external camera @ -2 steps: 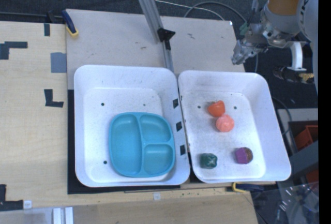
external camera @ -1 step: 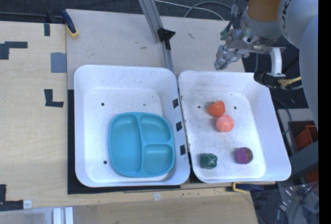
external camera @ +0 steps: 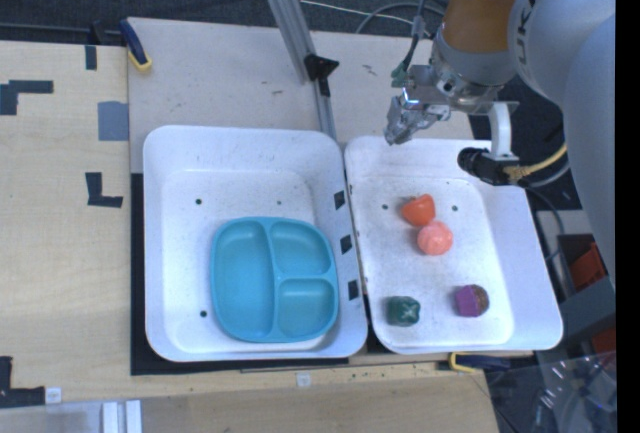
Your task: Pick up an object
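Four small objects lie in the right bin [external camera: 520, 251]: an orange-red piece [external camera: 419, 210] near the middle, a pink ball [external camera: 435, 239] just below it and touching or nearly so, a dark green lump [external camera: 403, 310] toward the near edge, and a purple piece [external camera: 471, 300] to its right, apart from it. Above the bin's far left corner hangs the gripper [external camera: 402, 129], well apart from all four, holding nothing; whether it is open or closed cannot be told. Beside it, the left bin [external camera: 170, 221] carries a blue divided plate [external camera: 273, 279] with three compartments. Both bins rest on the tabletop [external camera: 60, 221]
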You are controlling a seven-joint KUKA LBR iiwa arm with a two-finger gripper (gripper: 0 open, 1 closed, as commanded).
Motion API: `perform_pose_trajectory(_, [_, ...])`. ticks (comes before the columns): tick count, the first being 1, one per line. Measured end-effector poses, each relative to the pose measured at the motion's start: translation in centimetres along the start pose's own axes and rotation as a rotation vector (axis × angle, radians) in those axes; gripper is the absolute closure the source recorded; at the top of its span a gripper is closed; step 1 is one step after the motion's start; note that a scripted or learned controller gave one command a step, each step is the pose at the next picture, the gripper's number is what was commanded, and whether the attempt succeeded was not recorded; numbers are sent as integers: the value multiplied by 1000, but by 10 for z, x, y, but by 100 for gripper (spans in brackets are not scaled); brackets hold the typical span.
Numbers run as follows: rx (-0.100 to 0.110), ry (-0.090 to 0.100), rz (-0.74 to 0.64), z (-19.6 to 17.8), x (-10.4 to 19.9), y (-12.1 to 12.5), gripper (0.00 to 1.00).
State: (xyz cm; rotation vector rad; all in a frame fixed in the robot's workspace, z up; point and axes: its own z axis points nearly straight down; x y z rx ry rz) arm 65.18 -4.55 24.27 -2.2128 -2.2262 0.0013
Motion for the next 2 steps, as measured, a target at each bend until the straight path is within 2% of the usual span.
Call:
perform_pose_trajectory(1, [-1, 1, -1, -6, 57, -11, 100])
perform_pose_trajectory(2, [1, 0, 0, -2, 101, -28, 100])
